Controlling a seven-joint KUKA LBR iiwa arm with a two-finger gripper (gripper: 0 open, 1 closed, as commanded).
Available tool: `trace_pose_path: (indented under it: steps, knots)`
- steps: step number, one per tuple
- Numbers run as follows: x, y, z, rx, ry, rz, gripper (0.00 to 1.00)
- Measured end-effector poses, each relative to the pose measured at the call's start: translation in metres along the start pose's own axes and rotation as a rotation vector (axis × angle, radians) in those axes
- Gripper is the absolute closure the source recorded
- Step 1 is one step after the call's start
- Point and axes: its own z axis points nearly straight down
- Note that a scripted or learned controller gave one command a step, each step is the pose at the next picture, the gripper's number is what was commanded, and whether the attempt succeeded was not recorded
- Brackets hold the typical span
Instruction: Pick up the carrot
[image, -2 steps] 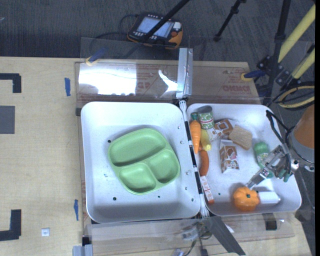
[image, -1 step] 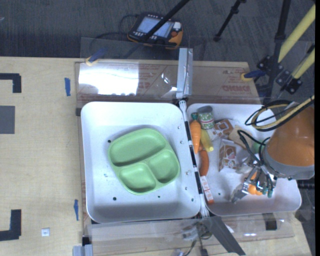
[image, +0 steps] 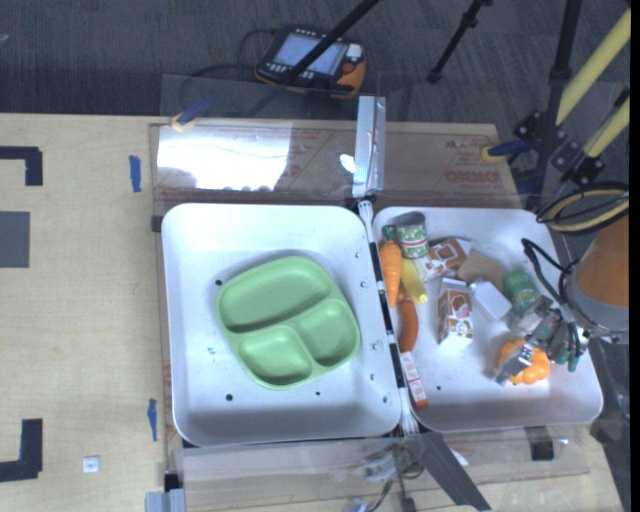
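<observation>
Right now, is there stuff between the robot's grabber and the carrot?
Yes. The gripper is at the right side of the right bin, and the carrot lies along that bin's left wall. Between them lie small cartons, a white packet and a green item. Reaching from above would likely clear them.

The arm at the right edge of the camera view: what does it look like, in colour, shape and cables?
The arm is a thick rounded body with a broad orange band and grey below it. Black cables loop beside it. Its claw is a small dark metal assembly with green parts and thin wires, too cluttered to make out in detail.
</observation>
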Motion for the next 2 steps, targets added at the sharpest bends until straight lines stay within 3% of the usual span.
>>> trace_pose_path:
  steps: [1, 2]
  knots:
    - [-0.002, 0.001, -0.012, -0.004, -0.007, 0.003, 1.00]
    - [0.039, 0.045, -0.089, 0.001, 0.002, 0.168, 1.00]
